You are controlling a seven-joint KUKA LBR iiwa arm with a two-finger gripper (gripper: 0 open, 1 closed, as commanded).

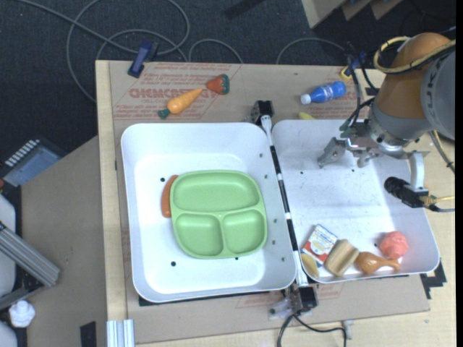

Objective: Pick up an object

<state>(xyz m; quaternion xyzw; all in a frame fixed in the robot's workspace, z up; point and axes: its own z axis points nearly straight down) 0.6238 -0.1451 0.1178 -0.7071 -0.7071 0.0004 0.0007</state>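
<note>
Gripper hangs open and empty over the right bin's bare upper floor. Candidate objects, a pink toy and 3 others, cluster in its near corner, well apart from it.

Bright, even overhead light is falling across the bench. The left bin is glowing almost pure white, and its surface detail is washing out beside the green tray. The tray is casting only a thin, soft shadow along its near edge. Right of the tray, the right bin is looking greyer and showing faint specks. Above the tray, beyond the bench, the dark floor is staying dim. The whole picture is looking slightly soft and grainy, with small objects near the right bin's front edge blurring together.
</note>
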